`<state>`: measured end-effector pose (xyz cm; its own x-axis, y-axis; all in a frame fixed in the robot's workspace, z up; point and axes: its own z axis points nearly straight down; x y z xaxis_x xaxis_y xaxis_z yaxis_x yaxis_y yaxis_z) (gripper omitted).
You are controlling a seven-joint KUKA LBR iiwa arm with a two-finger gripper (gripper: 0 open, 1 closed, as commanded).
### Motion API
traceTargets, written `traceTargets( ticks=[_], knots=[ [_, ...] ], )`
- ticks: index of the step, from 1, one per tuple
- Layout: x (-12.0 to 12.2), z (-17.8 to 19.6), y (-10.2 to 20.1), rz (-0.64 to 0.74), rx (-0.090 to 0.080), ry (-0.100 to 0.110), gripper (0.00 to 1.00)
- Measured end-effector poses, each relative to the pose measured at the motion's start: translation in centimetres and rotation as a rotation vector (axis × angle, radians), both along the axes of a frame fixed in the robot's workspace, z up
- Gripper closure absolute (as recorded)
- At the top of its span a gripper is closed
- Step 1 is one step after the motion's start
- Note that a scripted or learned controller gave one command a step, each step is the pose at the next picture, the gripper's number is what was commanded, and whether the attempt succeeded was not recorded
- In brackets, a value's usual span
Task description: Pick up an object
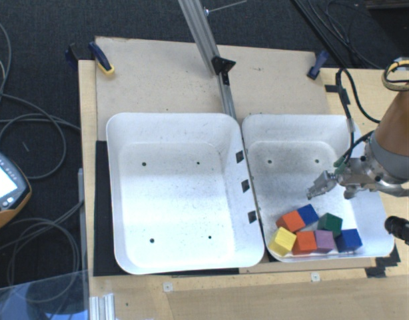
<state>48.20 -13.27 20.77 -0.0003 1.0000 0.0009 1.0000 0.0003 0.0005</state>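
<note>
1. Wooden bench (164, 79) carries two white bins; the left bin (124, 199) sits at nine o'clock, the right bin (284, 135) at three.
2. Grey arm (391, 152) enters from three o'clock; its gripper (319, 187) hangs above the right bin, and whether it is spread or pressed together I cannot tell.
3. Coloured blocks (314, 232) cluster at the right bin's six o'clock corner: probably light, rigid, smooth; the orange block (293, 220) offers free side faces. Tight packing hides the other blocks' edges.

Single fixed camera: mounted above tabletop (191, 79), angled downward, moderate distance; frames both white bins (171, 192) and surrounding floor.
</note>
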Motion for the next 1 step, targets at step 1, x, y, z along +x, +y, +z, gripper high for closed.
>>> traceTargets(
  ticks=[1],
  knots=[
    [0.04, 8.35, 0.93, 0.003, -0.002, -0.009, 0.00]
  ],
)
